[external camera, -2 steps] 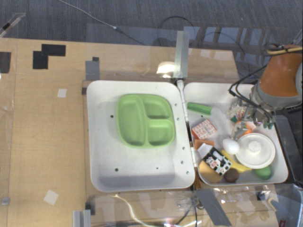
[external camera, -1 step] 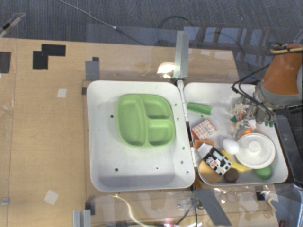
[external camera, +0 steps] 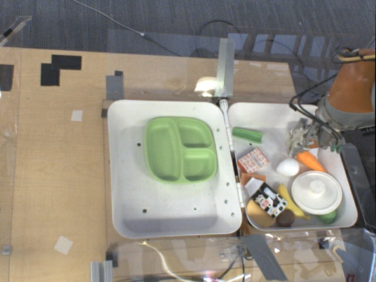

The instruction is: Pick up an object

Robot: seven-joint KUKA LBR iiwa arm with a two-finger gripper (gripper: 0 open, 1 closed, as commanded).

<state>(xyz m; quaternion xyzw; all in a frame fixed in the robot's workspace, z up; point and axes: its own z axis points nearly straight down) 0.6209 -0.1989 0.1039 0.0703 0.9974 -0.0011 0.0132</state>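
The right bin (external camera: 270, 114) holds several small items: a green stick (external camera: 247, 134), a pink patterned box (external camera: 254, 159), a white egg (external camera: 287, 167), an orange carrot (external camera: 310, 160), a white round bowl (external camera: 316, 191), a black-and-white cow toy (external camera: 270, 201), a yellow banana (external camera: 290, 200) and a brown ball (external camera: 285, 217). My gripper (external camera: 301, 137) hangs at the bin's right side, just above the carrot and up-right of the egg. The orange band of the arm (external camera: 352, 87) is above it.
The left bin (external camera: 135, 204) bears a green divided plate (external camera: 180, 148). A metal post (external camera: 225, 69) stands behind the divider between the bins. Black cables loop near the arm at the right. The wooden bench (external camera: 53, 175) spreads to the left.
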